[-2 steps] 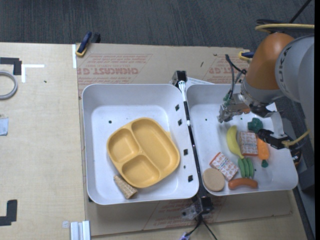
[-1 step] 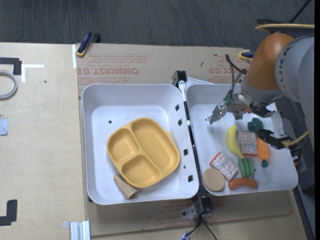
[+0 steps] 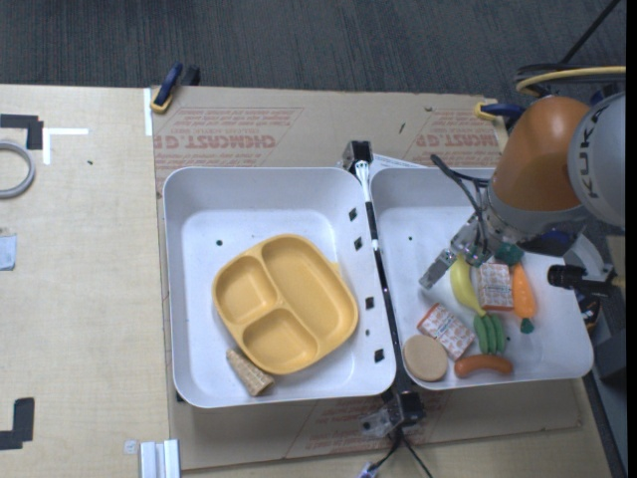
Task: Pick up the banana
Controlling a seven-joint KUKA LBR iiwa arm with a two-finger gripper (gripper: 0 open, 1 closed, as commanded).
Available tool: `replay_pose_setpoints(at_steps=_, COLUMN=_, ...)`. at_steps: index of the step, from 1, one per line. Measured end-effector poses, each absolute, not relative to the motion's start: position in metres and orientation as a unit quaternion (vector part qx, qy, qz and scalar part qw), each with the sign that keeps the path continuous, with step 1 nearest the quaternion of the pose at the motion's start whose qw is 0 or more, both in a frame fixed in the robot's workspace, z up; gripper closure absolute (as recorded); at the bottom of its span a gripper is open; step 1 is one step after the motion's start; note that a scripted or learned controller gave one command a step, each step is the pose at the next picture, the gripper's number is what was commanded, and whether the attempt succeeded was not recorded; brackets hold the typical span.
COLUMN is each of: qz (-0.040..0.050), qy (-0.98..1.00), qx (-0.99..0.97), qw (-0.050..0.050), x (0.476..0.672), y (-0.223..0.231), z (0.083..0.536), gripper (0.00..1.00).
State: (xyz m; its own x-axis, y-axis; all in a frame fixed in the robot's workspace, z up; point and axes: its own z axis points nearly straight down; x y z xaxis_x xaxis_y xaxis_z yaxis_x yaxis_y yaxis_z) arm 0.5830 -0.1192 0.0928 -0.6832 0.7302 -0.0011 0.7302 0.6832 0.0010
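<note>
The yellow banana lies in the right bin, near its middle, among other toy food. My gripper is low over the banana's upper end and stands open. One grey finger slants down on the banana's left side, and the other side sits by a small printed packet. The banana rests on the bin floor and is not lifted. The orange band of the arm is above and to the right.
Crowded around the banana are an orange carrot, green pods, a snack packet, a round cookie and a sausage. The left bin holds a yellow divided plate and a bread piece.
</note>
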Motion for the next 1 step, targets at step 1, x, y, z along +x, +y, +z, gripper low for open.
replay_pose_setpoints(at_steps=1, qz=0.0008, qy=0.917, qx=0.399, qw=0.003, x=0.5842, y=-0.1197, z=0.1031, gripper=1.0)
